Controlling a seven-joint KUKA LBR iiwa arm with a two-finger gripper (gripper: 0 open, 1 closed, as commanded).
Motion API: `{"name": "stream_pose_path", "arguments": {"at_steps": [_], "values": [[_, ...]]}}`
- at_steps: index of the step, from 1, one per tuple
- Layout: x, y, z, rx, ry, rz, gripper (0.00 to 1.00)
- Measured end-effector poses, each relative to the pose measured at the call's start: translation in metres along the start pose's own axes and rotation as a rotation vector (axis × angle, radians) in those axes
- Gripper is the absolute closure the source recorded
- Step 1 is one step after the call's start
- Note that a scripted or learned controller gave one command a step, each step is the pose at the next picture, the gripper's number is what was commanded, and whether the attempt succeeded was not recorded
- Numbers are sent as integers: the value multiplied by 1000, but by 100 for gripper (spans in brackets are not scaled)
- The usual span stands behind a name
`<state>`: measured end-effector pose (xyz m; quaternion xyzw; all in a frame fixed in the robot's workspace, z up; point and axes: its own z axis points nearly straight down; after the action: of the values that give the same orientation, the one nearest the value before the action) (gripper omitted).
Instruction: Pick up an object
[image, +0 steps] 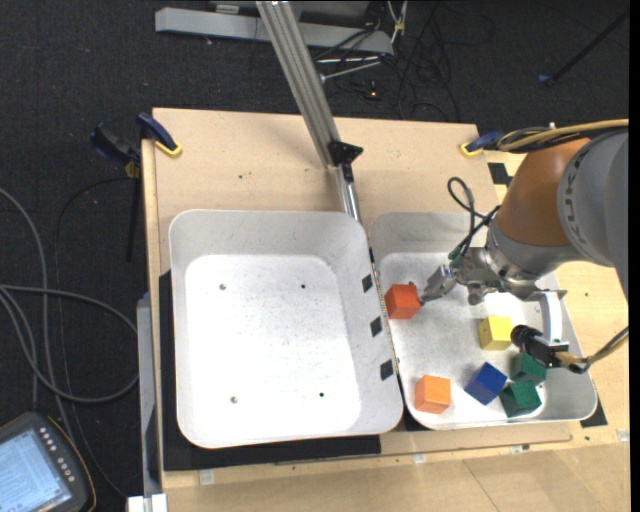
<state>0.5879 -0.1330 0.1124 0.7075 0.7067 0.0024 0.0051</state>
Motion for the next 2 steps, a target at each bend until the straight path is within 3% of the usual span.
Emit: {"name": "stream_pose_path", "arguments": {"at_steps": [1,2], "values": [[0,0,-9,0,0,2,100],[6,9,-66,4,2,-5,100]]}}
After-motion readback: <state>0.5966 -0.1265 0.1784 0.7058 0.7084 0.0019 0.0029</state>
